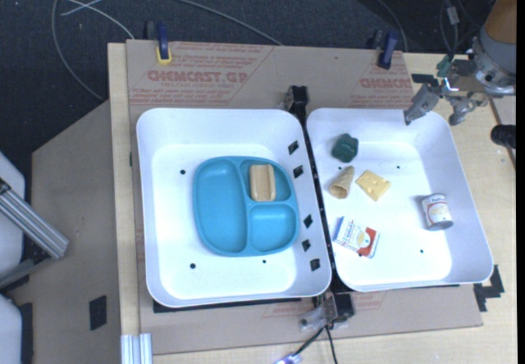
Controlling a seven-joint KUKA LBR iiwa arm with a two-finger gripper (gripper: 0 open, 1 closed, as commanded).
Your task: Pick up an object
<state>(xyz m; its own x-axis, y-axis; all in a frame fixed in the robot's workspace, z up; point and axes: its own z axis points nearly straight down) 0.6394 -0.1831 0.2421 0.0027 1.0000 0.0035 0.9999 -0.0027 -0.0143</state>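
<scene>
Nearest the right bin's (472, 268) front edge lies a packet (358, 237); a can (436, 211) sits by the right wall, a cheese wedge (373, 185) and cone (342, 181) mid-bin. Above the back right corner the gripper (436, 106) is spread wide, empty. One isolated item, perhaps the can, should be straddled squarely before closing.

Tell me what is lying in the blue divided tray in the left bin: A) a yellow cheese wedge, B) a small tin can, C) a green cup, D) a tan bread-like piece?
D: a tan bread-like piece rests in the upper right compartment of the blue divided tray.
</scene>
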